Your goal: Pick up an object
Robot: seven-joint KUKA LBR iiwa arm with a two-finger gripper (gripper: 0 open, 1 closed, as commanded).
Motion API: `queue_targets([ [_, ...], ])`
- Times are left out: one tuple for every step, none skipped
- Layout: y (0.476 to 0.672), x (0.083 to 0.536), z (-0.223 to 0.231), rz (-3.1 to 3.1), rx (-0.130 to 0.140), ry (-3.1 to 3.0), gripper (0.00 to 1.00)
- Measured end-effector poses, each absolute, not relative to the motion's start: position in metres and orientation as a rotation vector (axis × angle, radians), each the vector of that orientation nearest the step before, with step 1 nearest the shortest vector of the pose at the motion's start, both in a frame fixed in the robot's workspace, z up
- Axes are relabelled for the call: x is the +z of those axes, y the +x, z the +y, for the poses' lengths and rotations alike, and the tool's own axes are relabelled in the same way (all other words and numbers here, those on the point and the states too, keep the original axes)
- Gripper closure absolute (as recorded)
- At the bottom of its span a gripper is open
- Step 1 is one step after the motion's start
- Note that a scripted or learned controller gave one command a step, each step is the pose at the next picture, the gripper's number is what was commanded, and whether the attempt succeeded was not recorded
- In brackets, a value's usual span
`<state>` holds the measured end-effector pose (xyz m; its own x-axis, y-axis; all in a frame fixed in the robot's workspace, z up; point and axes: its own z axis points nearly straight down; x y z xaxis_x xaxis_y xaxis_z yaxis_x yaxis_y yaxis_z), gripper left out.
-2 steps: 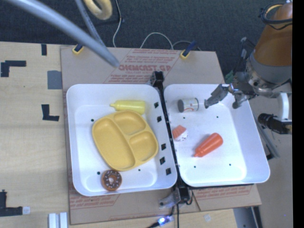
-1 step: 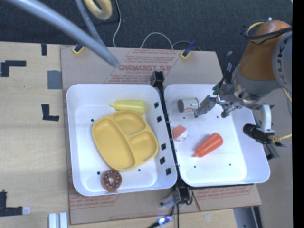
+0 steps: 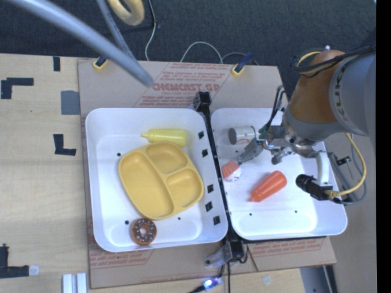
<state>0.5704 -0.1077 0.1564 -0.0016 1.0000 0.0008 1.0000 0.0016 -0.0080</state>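
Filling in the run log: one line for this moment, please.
gripper over right bin | nothing seen held | carrot beside it | yellow tray, donut in left bin

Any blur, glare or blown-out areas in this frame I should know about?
Camera view: the grey bar crossing the top left is soft and out of focus, likely close to the lens; the white bins are bright, near blown out, with faint shadows under the yellow tray and the carrot; the gripper is slightly soft; the donut reads sharp.
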Motion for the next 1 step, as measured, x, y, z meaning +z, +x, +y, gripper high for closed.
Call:
queue_targets([
  [0.5809, 0.1026, -0.1012, -2.230, -0.022, -2.230, 0.00],
])
